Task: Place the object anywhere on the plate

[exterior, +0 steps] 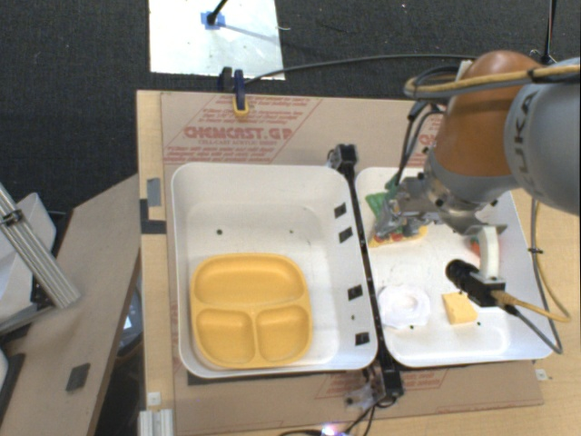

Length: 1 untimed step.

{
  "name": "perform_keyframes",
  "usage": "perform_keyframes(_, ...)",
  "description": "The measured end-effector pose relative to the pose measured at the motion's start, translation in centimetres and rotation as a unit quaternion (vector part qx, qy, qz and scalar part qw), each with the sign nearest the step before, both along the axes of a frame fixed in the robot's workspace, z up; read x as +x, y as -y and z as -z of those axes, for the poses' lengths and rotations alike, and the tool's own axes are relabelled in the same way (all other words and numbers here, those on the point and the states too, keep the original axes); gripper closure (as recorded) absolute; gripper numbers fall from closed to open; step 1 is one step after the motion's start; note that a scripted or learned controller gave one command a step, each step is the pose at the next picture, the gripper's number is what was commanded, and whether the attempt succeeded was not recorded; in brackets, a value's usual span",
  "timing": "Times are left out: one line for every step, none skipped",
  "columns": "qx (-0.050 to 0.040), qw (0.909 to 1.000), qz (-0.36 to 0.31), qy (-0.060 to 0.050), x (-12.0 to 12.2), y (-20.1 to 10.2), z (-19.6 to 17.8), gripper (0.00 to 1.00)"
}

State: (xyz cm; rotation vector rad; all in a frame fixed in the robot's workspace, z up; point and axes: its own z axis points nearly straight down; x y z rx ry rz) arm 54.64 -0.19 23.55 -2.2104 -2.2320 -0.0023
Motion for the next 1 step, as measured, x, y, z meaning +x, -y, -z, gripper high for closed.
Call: perform_keyframes(0.0,1.0,0.0,0.0,1.28,-5.2,1.33,1.0)
